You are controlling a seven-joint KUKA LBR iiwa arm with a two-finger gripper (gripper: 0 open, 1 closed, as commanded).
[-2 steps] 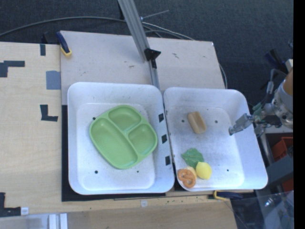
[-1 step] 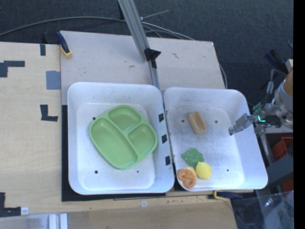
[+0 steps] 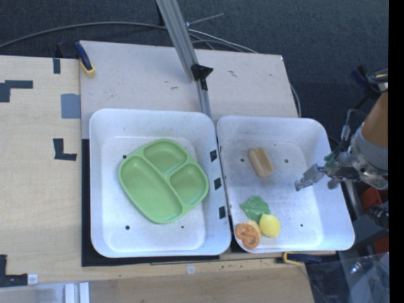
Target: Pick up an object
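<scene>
Camera view cuts off the arm (image 3: 376, 137) at right, its claw (image 3: 307, 180) (grip state unreadable) over the right bin (image 3: 315, 131).

I'm looking down at a robotics lab bench — not a home or kitchen. Two shallow white plastic bins (image 3: 101, 169) sit side by side on a pale wooden board (image 3: 151, 74), with black tape marks (image 3: 60, 149) stuck on the light worktop. A grey aluminium strut (image 3: 177, 27) slants overhead, thin cables (image 3: 95, 25) trail across dark carpet (image 3: 303, 17), and a yellow-and-blue clamp (image 3: 84, 58) grips the board's corner — test-rig fittings.
</scene>
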